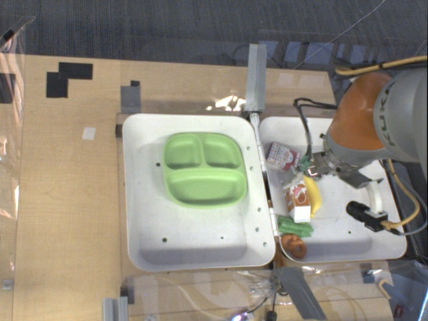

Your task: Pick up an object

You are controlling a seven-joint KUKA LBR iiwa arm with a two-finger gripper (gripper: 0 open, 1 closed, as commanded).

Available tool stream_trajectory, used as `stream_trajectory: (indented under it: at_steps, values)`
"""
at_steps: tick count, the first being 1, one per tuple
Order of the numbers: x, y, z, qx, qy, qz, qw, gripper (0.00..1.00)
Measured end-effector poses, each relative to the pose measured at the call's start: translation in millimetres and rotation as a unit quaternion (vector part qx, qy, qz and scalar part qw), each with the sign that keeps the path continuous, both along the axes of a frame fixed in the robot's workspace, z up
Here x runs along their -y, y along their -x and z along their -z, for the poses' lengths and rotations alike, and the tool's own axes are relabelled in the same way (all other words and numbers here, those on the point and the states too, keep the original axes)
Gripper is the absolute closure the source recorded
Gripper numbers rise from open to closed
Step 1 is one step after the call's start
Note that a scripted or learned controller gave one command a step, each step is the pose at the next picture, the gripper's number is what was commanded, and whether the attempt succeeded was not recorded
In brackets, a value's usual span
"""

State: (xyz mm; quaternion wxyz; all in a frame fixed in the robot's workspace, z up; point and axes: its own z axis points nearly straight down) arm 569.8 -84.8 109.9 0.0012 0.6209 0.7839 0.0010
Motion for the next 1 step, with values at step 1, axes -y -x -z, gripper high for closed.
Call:
stream_trajectory:
  at_steps: [1]
  values:
    - [-1.4,-3.4,-14.1,0.005,-0.0003,-0.001,1.0,1.0]
